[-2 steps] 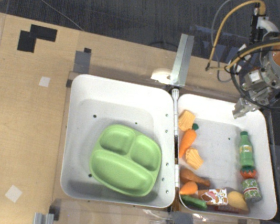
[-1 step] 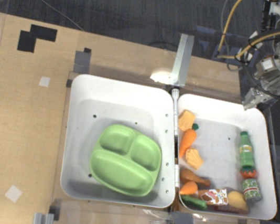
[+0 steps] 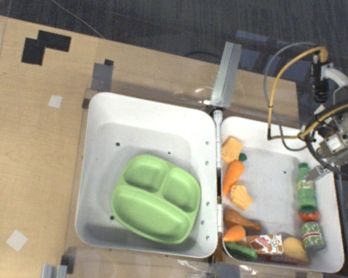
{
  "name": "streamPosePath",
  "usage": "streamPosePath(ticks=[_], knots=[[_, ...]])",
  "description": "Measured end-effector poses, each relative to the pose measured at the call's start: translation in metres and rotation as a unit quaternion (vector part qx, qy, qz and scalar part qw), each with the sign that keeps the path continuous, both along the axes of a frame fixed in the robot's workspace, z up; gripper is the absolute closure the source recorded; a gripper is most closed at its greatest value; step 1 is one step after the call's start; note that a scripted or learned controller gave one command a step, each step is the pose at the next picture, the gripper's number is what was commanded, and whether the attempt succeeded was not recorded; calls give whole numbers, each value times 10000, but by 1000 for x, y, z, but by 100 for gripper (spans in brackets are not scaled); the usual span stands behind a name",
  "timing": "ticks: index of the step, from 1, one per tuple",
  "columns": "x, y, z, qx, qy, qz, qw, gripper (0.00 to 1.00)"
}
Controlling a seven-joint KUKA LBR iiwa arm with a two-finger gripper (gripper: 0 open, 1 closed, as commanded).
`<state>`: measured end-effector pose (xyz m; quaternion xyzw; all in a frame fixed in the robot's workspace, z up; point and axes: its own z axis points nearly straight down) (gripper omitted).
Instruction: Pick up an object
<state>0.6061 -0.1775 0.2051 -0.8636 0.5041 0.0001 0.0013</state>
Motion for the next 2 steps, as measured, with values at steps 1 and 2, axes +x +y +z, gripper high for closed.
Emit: streamPosePath(ticks=[1, 2], knots=[[65, -7, 60, -10, -50, 804, 9967, 100], [27, -19, 54, -20, -23, 3115, 9502, 100]])
